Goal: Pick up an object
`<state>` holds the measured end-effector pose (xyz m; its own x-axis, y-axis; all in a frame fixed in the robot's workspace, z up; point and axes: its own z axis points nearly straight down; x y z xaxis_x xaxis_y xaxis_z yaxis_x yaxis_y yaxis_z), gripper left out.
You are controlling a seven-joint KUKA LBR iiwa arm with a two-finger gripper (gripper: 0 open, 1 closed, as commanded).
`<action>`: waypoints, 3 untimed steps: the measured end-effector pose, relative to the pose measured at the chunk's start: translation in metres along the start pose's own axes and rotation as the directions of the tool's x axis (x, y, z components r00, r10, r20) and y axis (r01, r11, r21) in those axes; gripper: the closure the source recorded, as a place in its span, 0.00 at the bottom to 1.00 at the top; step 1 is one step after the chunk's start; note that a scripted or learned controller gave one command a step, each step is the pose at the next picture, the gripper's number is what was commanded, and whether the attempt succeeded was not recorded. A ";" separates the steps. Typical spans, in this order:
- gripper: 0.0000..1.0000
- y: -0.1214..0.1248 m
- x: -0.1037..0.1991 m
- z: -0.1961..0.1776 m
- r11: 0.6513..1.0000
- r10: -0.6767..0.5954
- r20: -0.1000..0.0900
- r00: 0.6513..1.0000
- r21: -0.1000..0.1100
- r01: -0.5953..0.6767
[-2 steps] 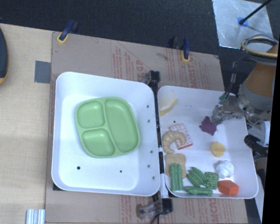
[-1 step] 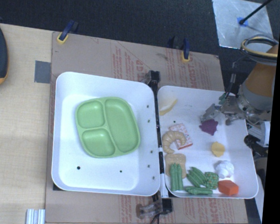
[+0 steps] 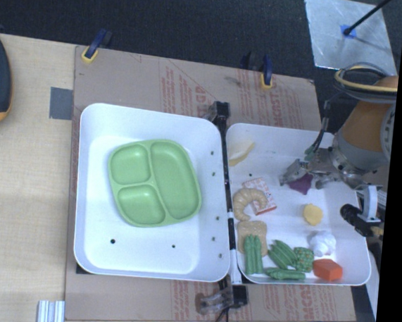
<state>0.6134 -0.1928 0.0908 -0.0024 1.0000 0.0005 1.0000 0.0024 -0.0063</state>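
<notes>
The arm (image 3: 363,126) reaches in over the right bin (image 3: 274,139), and its gripper (image 3: 306,172) hangs low above the bin's upper middle, just over a small purple piece (image 3: 299,185) that seems the likeliest thing to pick. To do this step well, I judge the gripper should come straight down with the purple piece centred beneath it, and close only once it has reached the piece's level; the piece is small and lies flat on slick plastic, so an off-centre closing would probably push it aside. It has room: the yellow piece (image 3: 312,214) and the curled tan croissant (image 3: 248,199) lie apart from it, while the green vegetables (image 3: 284,255) and the orange piece (image 3: 328,269) crowd the bin's near edge. How wide the gripper stands cannot be told from this slant, nor whether it touches the purple piece; nothing is visibly held. The green divided plate (image 3: 155,182) sits alone in the left bin (image 3: 87,238).
</notes>
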 end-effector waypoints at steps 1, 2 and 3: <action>1.00 0.001 -0.002 -0.013 1.000 0.000 0.002 1.000 -0.003 0.000; 0.00 0.001 -0.002 -0.012 1.000 -0.001 0.002 1.000 -0.002 0.001; 1.00 0.001 -0.003 -0.023 1.000 -0.001 0.004 1.000 -0.003 0.001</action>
